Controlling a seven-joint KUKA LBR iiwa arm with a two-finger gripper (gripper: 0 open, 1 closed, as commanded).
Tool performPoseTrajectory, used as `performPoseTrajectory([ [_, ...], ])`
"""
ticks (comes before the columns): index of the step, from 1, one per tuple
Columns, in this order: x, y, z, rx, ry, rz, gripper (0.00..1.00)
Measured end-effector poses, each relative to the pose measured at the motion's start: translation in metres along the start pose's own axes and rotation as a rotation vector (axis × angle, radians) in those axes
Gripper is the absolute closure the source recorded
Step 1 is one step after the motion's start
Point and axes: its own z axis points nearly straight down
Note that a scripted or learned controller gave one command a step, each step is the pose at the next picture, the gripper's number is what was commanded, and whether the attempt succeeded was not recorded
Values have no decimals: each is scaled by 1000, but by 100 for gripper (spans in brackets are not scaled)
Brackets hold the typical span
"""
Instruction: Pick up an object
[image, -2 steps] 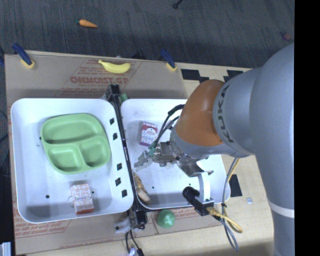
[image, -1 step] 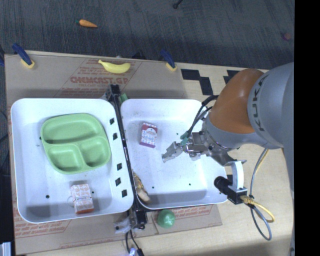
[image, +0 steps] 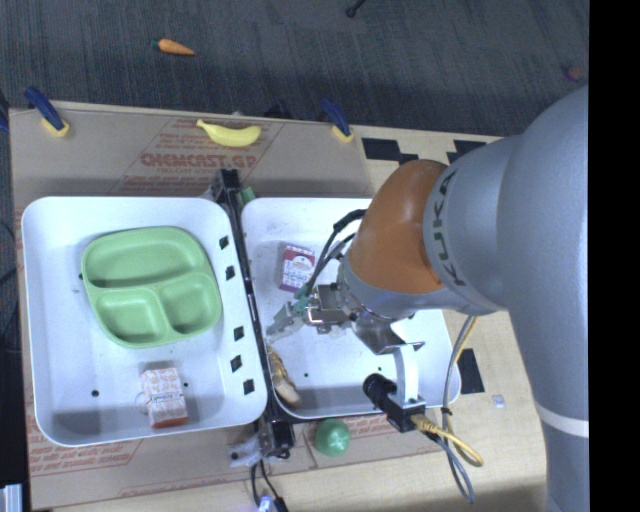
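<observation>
Legibly, the cardboard (image: 200, 160) under the bins carries red print reading "CHEMCAST GP", and white letters "KU" show on the grey arm (image: 530, 220) beside its orange band (image: 400, 235). The small red packet (image: 297, 267) in the right bin (image: 330, 400) has a label too small to read. The boxed item (image: 163, 395) in the left bin (image: 50, 300) bears red and white print, also unreadable.

The gripper (image: 290, 312) sits low in the right bin, near its left wall; whether its fingers are spread or pressed together cannot be told. The red packet lies flat just above it, apart from it. A tan object (image: 281, 380) rests against the bin's lower left corner.

A green tray (image: 150, 285) fills the upper part of the left bin, the box below it with open floor around. A banana (image: 229, 132) lies on the cardboard above the bins. A green ball (image: 332, 437) sits outside the right bin's lower edge. Blue clamps (image: 46, 110) grip the cardboard's top edge.
</observation>
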Motion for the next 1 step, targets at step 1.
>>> performPoseTrajectory([
  [1, -64, 49, 10, 0, -1, 4, 0],
])
